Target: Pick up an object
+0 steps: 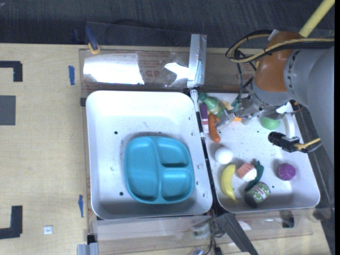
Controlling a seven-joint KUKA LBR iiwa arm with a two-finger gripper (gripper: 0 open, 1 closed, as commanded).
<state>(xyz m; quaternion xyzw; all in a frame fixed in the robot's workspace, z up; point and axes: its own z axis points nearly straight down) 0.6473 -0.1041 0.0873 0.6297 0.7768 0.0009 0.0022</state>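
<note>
From where I stand, the two shallow white bins have different jobs: the left white bin [101, 116] carries a turquoise plastic divided tray [158, 168] in its middle, probably as the place to receive things, and the right white bin [305, 193] keeps the small toy objects loose together, so the arm can choose one. In this bin, a white egg-shaped ball [223, 155] lies near the centre, a yellow plastic banana [228, 181] at about seven o'clock, a purple round toy [286, 171] at four o'clock, and an orange toy carrot [213, 128] at ten o'clock along the left wall. The grey arm with the orange band [272, 70] reaches in from three o'clock and bends down over the top of the bin. Its two-finger gripper [234, 113] hangs low at eleven o'clock, just beside the carrot and a green leafy toy [212, 104]. Whether the pincer is wide or narrow, I cannot tell; nothing is visibly between it, so I judge that the picking is not done yet.
</note>
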